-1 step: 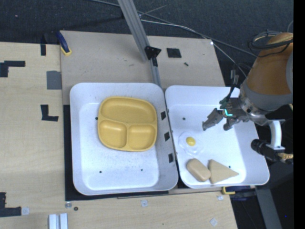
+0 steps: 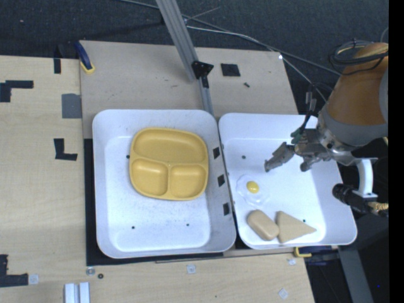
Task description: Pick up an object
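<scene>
Three objects lie in the right bin: a small fried-egg toy with a yellow yolk near the middle, a tan bread-roll piece at the front, and a pale tan wedge right beside it. My gripper hangs over the right bin, up and to the right of the egg toy. It is open, its two dark fingers spread wide with nothing between them. The grey and orange arm comes in from the right.
The left bin holds a yellow divided plate. A grey metal bar slants down to the gap between the bins. Thin cables run across the dark floor at the back.
</scene>
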`<state>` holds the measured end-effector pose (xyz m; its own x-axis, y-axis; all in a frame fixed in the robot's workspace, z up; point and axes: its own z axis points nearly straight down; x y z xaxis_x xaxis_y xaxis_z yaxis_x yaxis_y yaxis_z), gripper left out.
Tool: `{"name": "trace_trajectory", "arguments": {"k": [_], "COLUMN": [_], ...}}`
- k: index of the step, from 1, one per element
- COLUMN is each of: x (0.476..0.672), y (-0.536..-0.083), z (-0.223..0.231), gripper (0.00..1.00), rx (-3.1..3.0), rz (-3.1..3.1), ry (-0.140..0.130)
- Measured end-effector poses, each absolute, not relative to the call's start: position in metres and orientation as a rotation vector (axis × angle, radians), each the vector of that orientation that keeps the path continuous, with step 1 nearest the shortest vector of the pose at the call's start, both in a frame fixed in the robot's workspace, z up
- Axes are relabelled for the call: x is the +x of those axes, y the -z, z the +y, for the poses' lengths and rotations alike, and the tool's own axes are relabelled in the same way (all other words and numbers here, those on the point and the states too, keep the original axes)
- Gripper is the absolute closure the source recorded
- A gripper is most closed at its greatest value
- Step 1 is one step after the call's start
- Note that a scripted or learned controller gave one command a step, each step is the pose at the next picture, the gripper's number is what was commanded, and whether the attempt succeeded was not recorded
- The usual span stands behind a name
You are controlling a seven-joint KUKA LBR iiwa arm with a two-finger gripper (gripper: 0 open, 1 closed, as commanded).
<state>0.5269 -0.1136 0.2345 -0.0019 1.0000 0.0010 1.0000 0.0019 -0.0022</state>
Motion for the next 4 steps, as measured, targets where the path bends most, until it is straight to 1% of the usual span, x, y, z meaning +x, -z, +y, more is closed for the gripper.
{"name": "trace_trajectory", "arguments": {"k": [1,2,3,4], "x": [0.524,0.525,0.526,0.528], "y": [-0.191,-0.133,-0.085,-0.099], "z": [-0.111,-0.12,-0.12,-0.12], "gripper": [0.0,0.0,0.0,1.0], "rx": [-2.217,-2.218,-2.223,-2.225], "rz": [-2.219,-2.217,-2.221,-2.227], "ry": [-0.006,-0.007,0.0,0.006]}}
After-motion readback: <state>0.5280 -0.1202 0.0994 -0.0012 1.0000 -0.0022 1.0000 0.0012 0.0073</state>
